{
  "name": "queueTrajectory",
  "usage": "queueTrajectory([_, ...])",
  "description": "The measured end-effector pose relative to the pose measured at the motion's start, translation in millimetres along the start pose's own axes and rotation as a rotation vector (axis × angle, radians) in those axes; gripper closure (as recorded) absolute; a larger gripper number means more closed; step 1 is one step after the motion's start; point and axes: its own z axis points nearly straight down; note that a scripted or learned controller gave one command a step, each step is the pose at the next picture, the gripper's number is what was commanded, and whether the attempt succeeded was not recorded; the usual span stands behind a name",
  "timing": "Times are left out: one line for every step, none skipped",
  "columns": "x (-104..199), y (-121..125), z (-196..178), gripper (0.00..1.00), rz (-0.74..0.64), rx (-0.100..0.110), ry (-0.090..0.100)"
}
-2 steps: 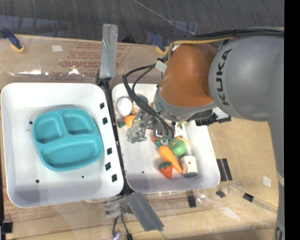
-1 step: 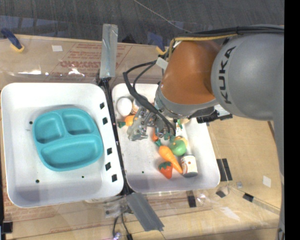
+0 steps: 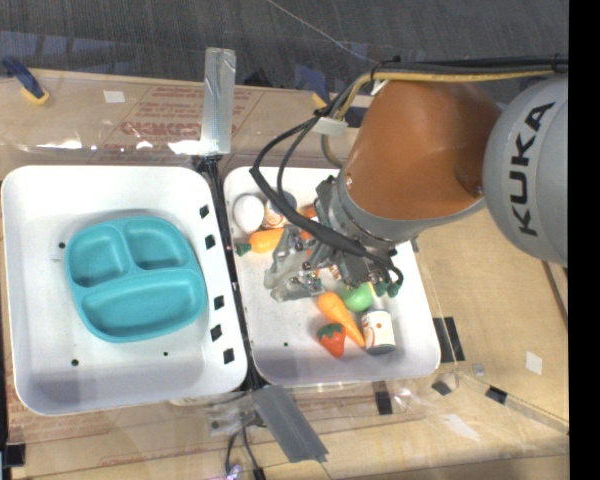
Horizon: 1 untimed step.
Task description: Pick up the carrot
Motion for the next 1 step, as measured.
queueTrajectory([-15.7, -69.2, -102.5, 1.0, -0.198, 0.003, -0.002])
